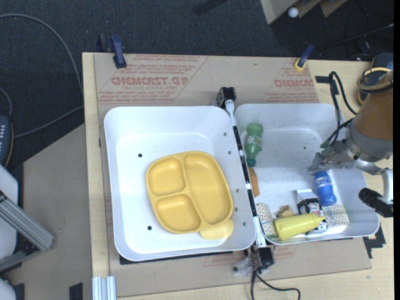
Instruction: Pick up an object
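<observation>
My gripper [325, 162] hangs low over the right bin [281, 119], near its right side, under the grey wrist and orange band. Just below it, a small blue bottle [324, 189] lies on the bin floor, its top end close to the gripper. A green bottle [253, 141] rests against the bin's left wall. Along the front of the same bin lies a yellow squeeze bottle [299, 225]. The view does not show anything held by the gripper.
The left bin [125, 142] holds a yellow divided plate [189, 190] and a small pale yellow piece [217, 232] at its front edge. Small packets [264, 216] and a patterned pack [337, 215] crowd the right bin's front. Clamps sit on the board's far edge.
</observation>
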Robot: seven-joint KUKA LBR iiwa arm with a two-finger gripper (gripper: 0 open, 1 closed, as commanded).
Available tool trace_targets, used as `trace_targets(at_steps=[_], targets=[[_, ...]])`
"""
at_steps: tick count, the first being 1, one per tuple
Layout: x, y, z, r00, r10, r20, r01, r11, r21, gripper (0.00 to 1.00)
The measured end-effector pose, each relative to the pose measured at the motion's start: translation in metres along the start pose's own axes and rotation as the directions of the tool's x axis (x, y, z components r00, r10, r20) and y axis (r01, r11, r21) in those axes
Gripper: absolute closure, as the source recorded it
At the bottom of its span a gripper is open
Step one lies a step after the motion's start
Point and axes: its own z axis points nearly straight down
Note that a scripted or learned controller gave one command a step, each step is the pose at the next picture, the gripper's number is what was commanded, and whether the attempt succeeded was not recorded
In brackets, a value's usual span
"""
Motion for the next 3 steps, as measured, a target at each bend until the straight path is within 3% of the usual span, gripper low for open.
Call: trace_targets(at_steps=[1,2,3], targets=[[0.0,0.0,0.0,1.0,0.0,0.0,0.0,1.0,0.0,0.0],[0.004,-0.036,0.01,1.0,-0.001,-0.001,0.001,1.0,0.002,0.0],[0.018,-0.055,0.01,1.0,0.0,-0.001,0.0,1.0,0.003,0.0]])
